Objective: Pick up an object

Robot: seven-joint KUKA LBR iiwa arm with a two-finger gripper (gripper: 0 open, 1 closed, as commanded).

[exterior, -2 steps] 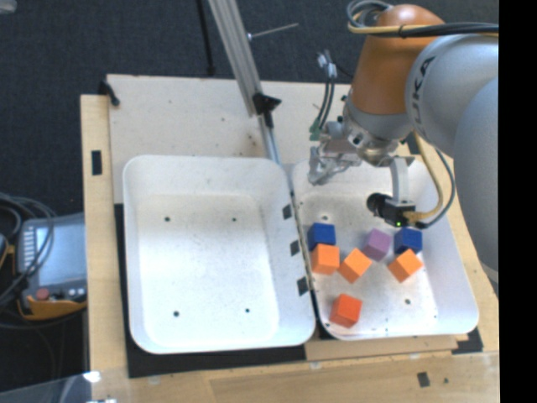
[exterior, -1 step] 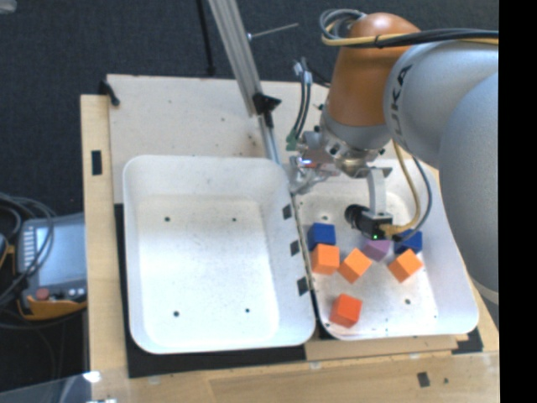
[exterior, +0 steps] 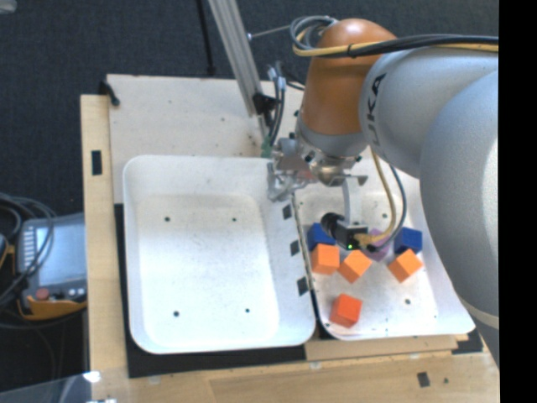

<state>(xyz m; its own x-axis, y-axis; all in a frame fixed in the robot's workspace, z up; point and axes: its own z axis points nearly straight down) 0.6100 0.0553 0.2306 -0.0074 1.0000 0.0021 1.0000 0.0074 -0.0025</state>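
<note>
**White bins, every cube on the right, gripper at the divide**

White and shallow, the left bin (exterior: 201, 250) sits on the wooden surface (exterior: 96, 250) with nothing to pick up in it. Further right, the gripper (exterior: 279, 183) hangs over the far end of the rims where the two bins meet. It is apart from every cube and has nothing in its grasp. It is too small and cluttered to show whether it is released or clenched, so I cannot tell.

All the candidates lie in the right bin (exterior: 386, 319). A left blue cube (exterior: 317, 234) touches a row of three orange cubes (exterior: 356, 265), and a right blue cube (exterior: 409, 239) sits just behind that row's right end. A lone orange cube (exterior: 346, 310) lies nearer, apart from the others, and is probably the easiest grasp. The grey arm (exterior: 445, 141) looms over this bin and cuts off its right side, so more may be hidden beneath it. Something purplish among the row is hard to make out.
</note>
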